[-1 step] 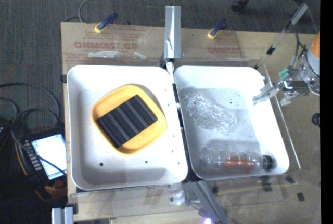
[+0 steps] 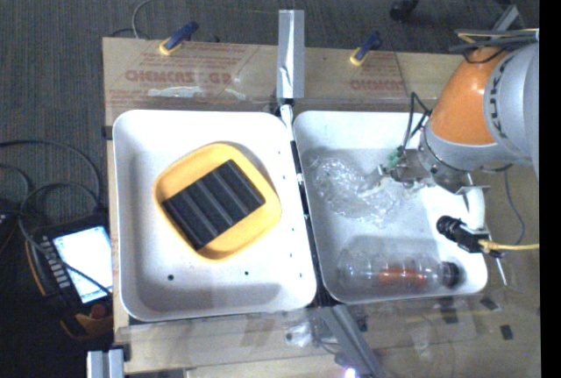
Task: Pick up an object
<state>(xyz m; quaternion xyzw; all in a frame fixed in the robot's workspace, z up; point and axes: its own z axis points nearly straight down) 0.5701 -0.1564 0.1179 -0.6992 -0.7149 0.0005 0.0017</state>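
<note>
Your gripper [image 2: 394, 167] sits at centre right over crumpled clear plastic [image 2: 351, 185]; you cannot tell its state.

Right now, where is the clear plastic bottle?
The clear plastic bottle lies on its side in the right bin, along its near edge, just below the crumpled clear plastic and below the gripper.

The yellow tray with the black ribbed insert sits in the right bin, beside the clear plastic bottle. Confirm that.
Not right. The camera view shows the yellow tray with the black ribbed insert in the left bin; the clear plastic bottle lies in the right bin.
</note>
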